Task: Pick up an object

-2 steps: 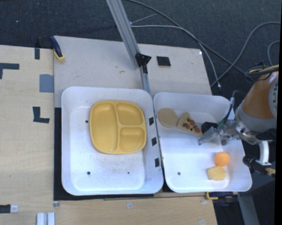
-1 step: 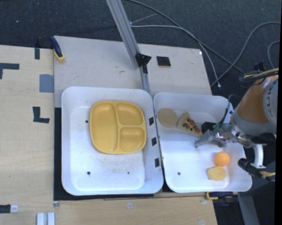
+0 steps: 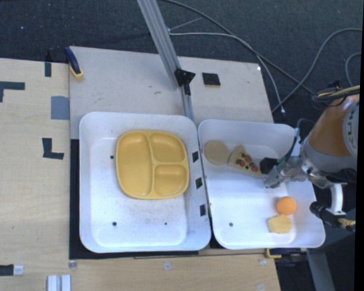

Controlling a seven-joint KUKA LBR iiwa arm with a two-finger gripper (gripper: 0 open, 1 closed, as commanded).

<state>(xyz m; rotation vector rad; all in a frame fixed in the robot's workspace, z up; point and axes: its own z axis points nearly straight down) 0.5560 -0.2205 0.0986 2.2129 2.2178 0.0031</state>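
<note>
Two white bins (image 3: 95, 228) sit side by side on the bench (image 3: 124, 80).

yellow tray (image 3: 151, 165), orange ball (image 3: 286, 206), white bins (image 3: 91, 186), tan disc (image 3: 216, 152)

Even, fairly bright overhead light falls on the two shallow white plastic bins (image 3: 97, 186), which look slightly washed out. Shadows are soft and short. The dark floor at the far side stays dim. Detail is soft and grainy throughout.

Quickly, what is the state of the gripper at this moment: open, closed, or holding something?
Gripper: cannot be told. It sits low in the right bin, beside the pizza slice.
</note>
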